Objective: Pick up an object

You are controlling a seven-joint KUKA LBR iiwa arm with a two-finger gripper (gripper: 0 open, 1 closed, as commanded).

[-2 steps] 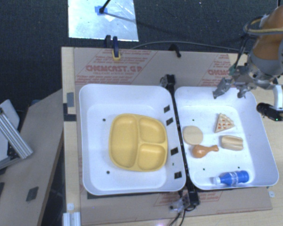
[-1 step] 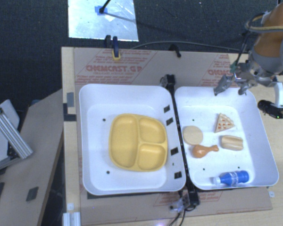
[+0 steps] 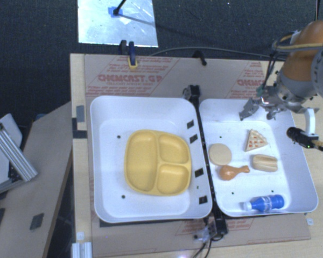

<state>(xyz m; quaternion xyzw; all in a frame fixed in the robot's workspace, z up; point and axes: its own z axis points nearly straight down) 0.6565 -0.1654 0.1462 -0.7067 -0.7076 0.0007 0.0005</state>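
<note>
Gripper (image 3: 257, 107): hovers over the right bin's (image 3: 226, 112) far edge, fingers spread, nothing between them.
Targets: pizza slice (image 3: 255, 140) nearest; bun (image 3: 265, 163), cookie (image 3: 220, 154), drumstick (image 3: 234, 171) mid-bin; bottle (image 3: 264, 203) by the near wall.
Approach: best to pick the pizza slice, centre over it, descend straight, close across its narrow width.
Left bin (image 3: 105, 144): yellow tray (image 3: 157, 162), not needed.
Unclear: fingertips small and blurred; wrist cut off at right; slice thickness hard to judge.

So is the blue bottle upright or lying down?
Lying down: the bottle rests on its side along the right bin's near edge.
</note>
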